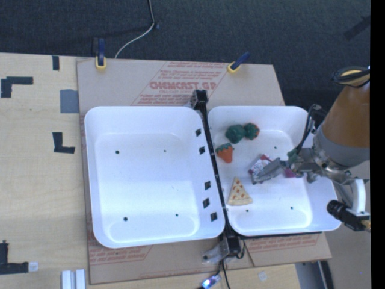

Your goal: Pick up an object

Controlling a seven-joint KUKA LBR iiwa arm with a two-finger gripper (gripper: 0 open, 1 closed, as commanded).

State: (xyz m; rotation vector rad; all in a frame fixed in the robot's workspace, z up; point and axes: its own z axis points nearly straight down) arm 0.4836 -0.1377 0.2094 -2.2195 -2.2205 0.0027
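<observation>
Over right white bin [301,218] I see gripper [260,173] low at small crumpled silvery-pink wrapper [261,164]; cannot tell jaw state. Yellow triangular wedge [239,193] just beside.

— How is the light over the bench [36,179]?

— Bright and even from above. The two white bins [144,179] come close to blowing out, their floors almost without texture, and shadows stay soft: a faint grey band runs inside the left bin's rim, and small dim patches sit under the toys in the right bin [283,215].

— And sharpness?

— Modest. The frame is low in resolution, so the red lettering on the cardboard [180,86] reads soft. The arm [349,122] at the bench's right edge is slightly blurred, its orange band smeared. The dark floor [240,17] beyond the far edge shows grain.
</observation>
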